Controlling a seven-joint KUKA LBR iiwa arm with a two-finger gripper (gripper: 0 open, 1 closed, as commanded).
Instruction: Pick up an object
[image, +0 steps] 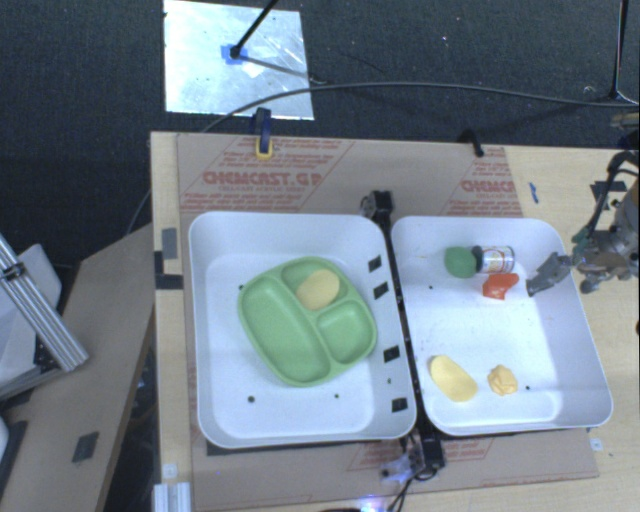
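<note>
1. Brown cardboard (300, 175) printed with red lettering covered the bench top, with dark carpet beyond it and a shiny silver sheet (238, 58) lying on the floor at the top of the view.
2. A yellow-and-blue clamp (262, 133) sat at the cardboard's far edge, and black cables ran across the carpet.
3. The left bin (225, 400) held a green divided tray (300, 330), set at a slant, with a pale yellow lump (319, 289) in its upper compartment; the other compartments showed bare green.
4. The right bin (575, 385) held five small objects: a green ball (460, 261) touching a small can (495, 260) lying on its side, an orange-red piece (500, 286) just below the can, and nearer the front a yellow oval piece (452, 379) beside a smaller yellow lump (503, 379).
5. The gripper (556, 272) hung over the right bin's far right side, near the orange-red piece but apart from it. Nothing was seen between its fingers; how far they stood apart could not be told.
</note>
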